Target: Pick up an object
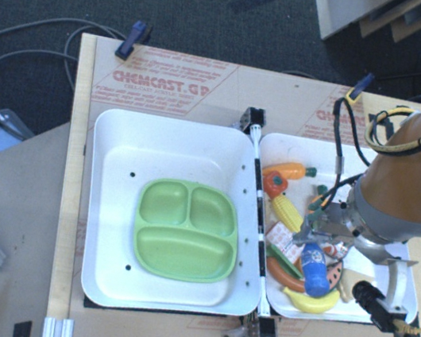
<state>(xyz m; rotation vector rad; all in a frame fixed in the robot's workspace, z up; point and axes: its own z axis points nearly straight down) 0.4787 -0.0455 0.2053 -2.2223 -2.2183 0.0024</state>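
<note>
From the camera view we see two white bins side by side on the bench. The left bin (117, 147), in the middle of the frame, holds a green divided plate (185, 230) lying flat near its centre. The right bin (294, 150) sits at the right of the frame and carries a heap of toy food. At its upper left lies a carrot (287, 171), with a tomato (274, 185) just below it and a yellow corn cob (287, 213) below that. Lower down we find a blue bottle (315, 272) tilted among the pile, a hot dog (286, 272) to its left, and a banana (312, 303) along the bin's lower edge.

The arm (405, 186) enters from the right, its orange band over the right bin's upper right part. The gripper (322, 233) hangs low over the pile, just above the blue bottle and right of the corn cob. We cannot tell how it stands, nor whether it touches any item.
</note>
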